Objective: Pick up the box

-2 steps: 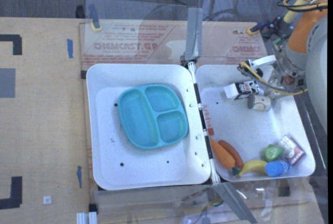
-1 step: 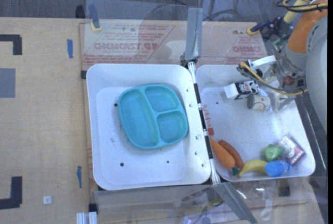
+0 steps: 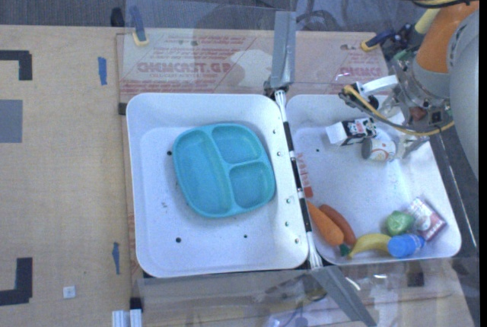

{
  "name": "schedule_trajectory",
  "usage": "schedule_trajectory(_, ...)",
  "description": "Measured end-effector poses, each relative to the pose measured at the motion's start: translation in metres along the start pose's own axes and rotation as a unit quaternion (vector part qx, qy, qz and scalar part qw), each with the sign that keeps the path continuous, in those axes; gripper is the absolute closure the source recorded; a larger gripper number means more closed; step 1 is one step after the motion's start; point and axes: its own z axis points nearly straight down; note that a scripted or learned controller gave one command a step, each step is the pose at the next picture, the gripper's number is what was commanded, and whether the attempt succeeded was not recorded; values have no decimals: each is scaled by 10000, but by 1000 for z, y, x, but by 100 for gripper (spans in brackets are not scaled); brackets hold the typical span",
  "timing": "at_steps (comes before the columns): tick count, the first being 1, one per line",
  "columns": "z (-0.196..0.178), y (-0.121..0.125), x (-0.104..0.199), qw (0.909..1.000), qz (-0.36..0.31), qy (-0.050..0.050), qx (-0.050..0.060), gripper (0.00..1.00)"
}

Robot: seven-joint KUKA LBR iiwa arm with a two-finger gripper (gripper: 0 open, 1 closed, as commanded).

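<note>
1. Box, a small one with red and white print, sits in the near corner of the right bin. It's well apart from the tool and closer to the camera.
2. Tool hangs over the far part of that same bin. Honestly can't tell how open it is or whether it's got hold of anything.
3. Green ball and blue bottle are just beside the box, then a banana and carrots, all nearer the camera than the tool.
4. Teal divided plate lies in the left bin, well off to the tool's side.
</note>
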Motion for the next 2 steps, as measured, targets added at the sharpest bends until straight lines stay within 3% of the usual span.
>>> schedule_trajectory(1, 0, 0, 0, 10000, 1, -2, 1, 0)
schedule_trajectory(2, 27, -56, -19, 9983, -539, 196, -140, 0)
